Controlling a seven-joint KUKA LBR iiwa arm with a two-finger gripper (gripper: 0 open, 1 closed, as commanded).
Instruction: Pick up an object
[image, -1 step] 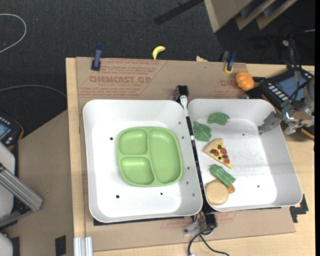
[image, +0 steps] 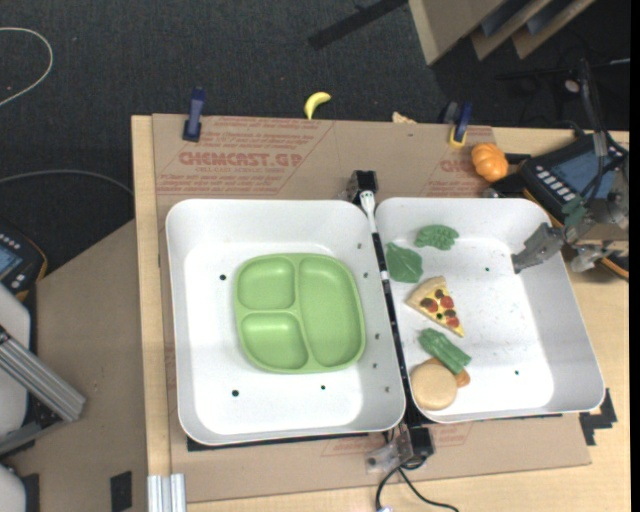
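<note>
Starting at the tabletop's left side, we find the left bin (image: 190, 300) carrying a green divided plate (image: 300, 312) set flat near its middle, likely parked there as a place to receive whatever gets picked. The black divider (image: 382, 275) between the bins marks where the right bin (image: 560, 330) begins, and the candidates for picking all lie along that bin's left half. A dark green leafy piece (image: 437, 236) sits toward the far edge, a flat green leaf (image: 404, 263) just beside it, then a toy pizza slice (image: 437, 303), a green pickle-like piece (image: 444, 350), and a round tan cookie (image: 434, 387) at the near edge, touching the pickle piece.

Further right, the gripper (image: 530, 253) hangs over the far right corner of that bin, well apart from the toys, with nothing held; we cannot tell how it is set. We judge the pizza slice the easiest reach, lying alone. Beyond the bin's far right corner rests a small orange pumpkin (image: 489, 160), and a yellow banana (image: 317, 103) lies at the tabletop's far edge.
</note>
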